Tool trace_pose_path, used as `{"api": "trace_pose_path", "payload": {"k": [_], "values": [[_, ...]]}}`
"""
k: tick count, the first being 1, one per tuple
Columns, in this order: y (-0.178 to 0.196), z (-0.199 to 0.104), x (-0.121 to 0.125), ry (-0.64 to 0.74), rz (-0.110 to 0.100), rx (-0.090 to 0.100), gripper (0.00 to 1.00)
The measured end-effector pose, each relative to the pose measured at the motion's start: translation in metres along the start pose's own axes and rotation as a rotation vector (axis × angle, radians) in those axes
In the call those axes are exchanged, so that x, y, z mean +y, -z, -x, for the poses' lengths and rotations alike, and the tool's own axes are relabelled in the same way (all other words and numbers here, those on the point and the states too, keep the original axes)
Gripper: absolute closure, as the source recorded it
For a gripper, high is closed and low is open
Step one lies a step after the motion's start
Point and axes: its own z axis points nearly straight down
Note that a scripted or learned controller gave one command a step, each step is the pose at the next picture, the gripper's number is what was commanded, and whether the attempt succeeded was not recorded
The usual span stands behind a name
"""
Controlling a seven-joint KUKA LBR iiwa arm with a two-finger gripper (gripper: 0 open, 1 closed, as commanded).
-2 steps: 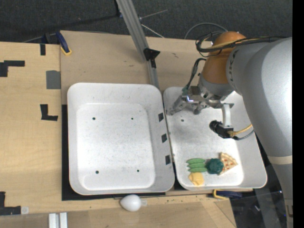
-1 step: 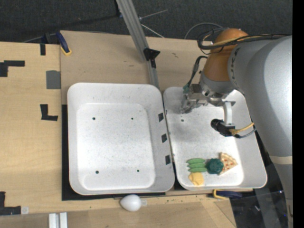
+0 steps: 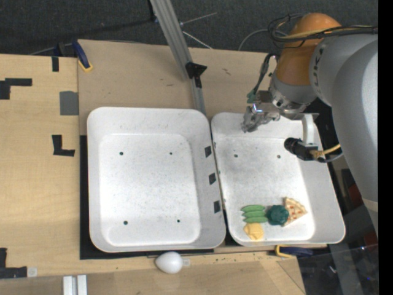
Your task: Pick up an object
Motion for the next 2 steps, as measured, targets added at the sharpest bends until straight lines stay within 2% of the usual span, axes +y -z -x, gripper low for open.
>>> {"api": "trace_pose_path", "payload": {"k": [1, 2], "values": [[0.059, 0.006, -0.005, -0.001, 0.001, 0.000, 1.00], [0.096, 0.005, -0.004, 0.000, -0.002, 0.000, 1.00]]}}
